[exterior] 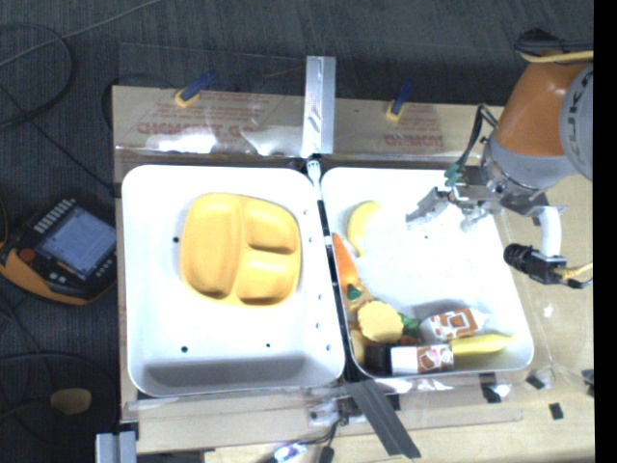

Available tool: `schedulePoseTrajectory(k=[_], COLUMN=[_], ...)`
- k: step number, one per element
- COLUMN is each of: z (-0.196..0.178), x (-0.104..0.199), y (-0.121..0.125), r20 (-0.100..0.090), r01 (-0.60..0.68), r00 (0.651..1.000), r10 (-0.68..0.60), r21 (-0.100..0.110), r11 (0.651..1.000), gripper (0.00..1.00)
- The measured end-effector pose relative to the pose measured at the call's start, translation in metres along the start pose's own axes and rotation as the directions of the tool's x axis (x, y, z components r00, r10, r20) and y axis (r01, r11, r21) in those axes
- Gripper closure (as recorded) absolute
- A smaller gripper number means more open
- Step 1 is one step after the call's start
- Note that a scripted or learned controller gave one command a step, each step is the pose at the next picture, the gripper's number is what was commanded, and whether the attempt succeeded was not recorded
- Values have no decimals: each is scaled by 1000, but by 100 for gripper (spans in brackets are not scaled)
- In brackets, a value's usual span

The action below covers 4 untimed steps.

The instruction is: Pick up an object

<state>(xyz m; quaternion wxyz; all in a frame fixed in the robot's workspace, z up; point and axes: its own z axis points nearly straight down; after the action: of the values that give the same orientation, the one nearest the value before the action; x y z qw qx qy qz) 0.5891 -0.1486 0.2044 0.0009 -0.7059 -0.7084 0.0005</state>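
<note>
The right bin (482,258) holds several objects along its left and front sides. A pale yellow banana piece (359,225) lies by the left wall, with an orange carrot (344,263) just below it. A yellow lumpy item (379,323), a small brown and white carton (451,324), a dark bottle with a label (421,359) and a long yellow banana (492,345) crowd the front edge. My gripper (445,214) hangs over the bin's upper right part, open, with nothing between its fingers. It is to the right of the banana piece and apart from it.
The left bin (154,355) holds a yellow divided tray (241,247). A metal divider post (319,104) stands behind the seam between the bins. A black handheld device (67,249) lies on the floor at the left. A black fitting (530,258) sticks out beside the right bin.
</note>
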Motion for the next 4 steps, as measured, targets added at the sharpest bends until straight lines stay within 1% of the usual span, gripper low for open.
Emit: schedulePoseTrajectory(k=[1,2,3,4], z=[60,115,104,21], x=[33,44,45,112], y=[70,70,71,80], r20=[3,7,7,2], r01=[106,259,259,260], r00=[994,966,966,966], r10=[-106,-259,-259,-260], r21=[1,-9,-14,-1], r11=[994,966,966,966], gripper=[0,0,100,100])
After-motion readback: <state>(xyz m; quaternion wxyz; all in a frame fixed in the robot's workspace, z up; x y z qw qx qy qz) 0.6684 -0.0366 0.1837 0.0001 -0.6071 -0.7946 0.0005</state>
